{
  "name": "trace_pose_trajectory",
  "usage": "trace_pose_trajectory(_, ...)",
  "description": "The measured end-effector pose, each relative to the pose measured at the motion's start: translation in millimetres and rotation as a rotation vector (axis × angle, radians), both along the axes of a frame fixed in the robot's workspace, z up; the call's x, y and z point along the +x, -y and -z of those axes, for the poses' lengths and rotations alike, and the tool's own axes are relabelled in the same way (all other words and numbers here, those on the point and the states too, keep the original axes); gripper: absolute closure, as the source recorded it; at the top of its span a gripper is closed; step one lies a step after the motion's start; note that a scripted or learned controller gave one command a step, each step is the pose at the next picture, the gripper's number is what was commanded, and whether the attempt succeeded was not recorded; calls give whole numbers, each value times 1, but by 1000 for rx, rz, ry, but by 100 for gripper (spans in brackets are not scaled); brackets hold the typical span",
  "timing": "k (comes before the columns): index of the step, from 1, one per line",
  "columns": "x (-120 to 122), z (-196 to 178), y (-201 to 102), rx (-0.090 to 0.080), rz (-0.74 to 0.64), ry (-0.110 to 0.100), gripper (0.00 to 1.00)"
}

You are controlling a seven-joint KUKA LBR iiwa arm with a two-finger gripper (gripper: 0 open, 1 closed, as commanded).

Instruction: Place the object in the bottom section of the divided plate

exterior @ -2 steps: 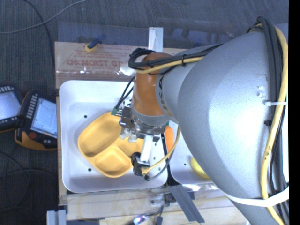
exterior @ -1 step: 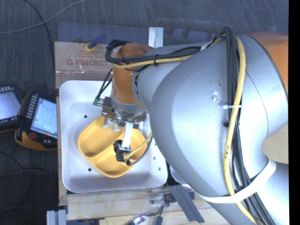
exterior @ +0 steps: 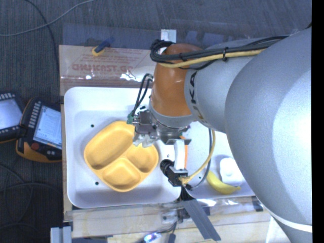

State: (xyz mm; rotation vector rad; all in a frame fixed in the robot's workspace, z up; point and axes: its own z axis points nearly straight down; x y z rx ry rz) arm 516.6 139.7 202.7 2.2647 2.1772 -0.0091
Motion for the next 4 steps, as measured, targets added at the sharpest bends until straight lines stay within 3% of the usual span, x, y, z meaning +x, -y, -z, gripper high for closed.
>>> trace_pose_trajectory(1,-22,-11,-55,2,-18,1,100)
trace_pose_trajectory(2,-33,-3,-50,4,-378,-1,100)
trace_pose_trajectory(3,-17,6,11,5,-642,0,100)
trace_pose_trajectory(4,-33,20,48,8,-1138,0,100)
